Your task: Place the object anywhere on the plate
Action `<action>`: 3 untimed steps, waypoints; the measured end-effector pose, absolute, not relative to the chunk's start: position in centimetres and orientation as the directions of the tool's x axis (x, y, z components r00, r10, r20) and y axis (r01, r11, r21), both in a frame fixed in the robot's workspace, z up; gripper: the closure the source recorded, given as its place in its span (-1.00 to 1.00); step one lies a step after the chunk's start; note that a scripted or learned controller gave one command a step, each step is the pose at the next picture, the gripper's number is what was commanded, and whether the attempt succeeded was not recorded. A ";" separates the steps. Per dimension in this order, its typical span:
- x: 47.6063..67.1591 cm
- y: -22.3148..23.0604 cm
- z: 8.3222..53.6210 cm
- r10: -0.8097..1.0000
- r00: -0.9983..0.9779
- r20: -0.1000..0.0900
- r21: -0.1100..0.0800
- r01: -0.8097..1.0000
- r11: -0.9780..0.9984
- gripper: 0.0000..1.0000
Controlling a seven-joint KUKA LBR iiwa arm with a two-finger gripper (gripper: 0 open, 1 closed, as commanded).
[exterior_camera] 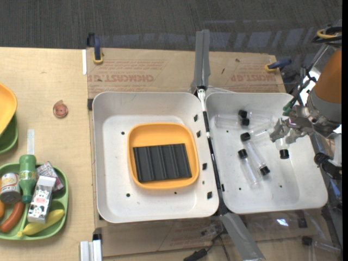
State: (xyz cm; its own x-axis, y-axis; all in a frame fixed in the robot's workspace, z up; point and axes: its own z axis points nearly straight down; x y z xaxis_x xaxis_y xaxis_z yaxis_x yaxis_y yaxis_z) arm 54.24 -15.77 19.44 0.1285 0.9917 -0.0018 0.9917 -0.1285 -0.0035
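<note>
An orange plate (pixel 162 130) lies in the middle of the left white bin (pixel 109 162). A dark grey ribbed block (pixel 163 162) lies flat on the plate. Several clear tubes with black caps lie scattered in the right bin (pixel 304 197), among them one (pixel 250 162) near the middle and one (pixel 243 115) at the back. My gripper (pixel 281 132) hangs over the right bin's right side, close above a clear tube (pixel 262 132) and a black cap (pixel 284 154). Whether it holds anything is too unclear to tell.
A metal divider (pixel 202 64) runs between the bins at the back. On the wooden bench to the left stand a green tray of toy food (pixel 32 200), a yellow dish (pixel 6 110) and a small pink disc (pixel 60 109). Clamps (pixel 95 50) hold the cardboard underlay.
</note>
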 end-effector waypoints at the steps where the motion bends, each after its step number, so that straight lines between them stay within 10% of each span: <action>1: 62.3 -17.8 20.6 0.997 -0.079 -0.002 -0.001 0.997 0.079 1.00; 3: 65.9 -21.4 25.2 0.917 -0.399 -0.003 0.001 0.917 0.399 1.00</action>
State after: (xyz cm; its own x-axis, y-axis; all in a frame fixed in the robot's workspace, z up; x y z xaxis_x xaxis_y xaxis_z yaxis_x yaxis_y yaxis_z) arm 65.91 -21.45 25.23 -0.3991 0.9169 -0.0030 0.9169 0.3991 0.0005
